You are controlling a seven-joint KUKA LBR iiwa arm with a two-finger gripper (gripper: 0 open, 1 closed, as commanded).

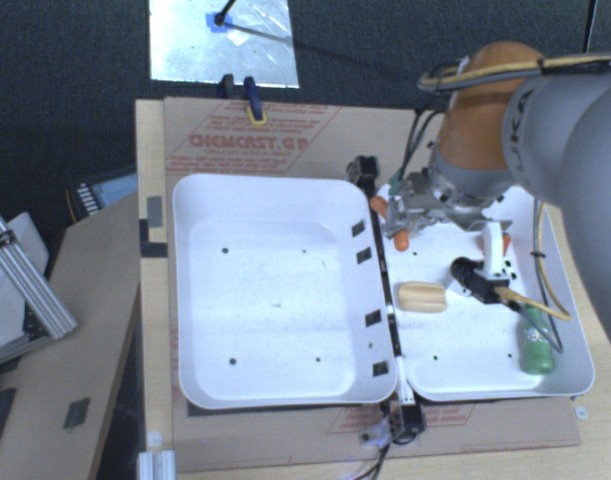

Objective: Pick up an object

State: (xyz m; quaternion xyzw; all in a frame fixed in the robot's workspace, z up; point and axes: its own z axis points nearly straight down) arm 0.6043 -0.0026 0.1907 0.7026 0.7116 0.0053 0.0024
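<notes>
Cardboard [265, 433] under white bins [275, 298], tan block [421, 297], dark carpet [65, 68]

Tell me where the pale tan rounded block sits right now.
In the camera view, the pale tan rounded block lies in the right-hand white bin, close to its left wall; a green bottle-like object lies further right.

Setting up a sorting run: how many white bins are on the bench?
2. The left bin fills the view's middle; the right bin sits beside it, partly covered by the arm.
</notes>
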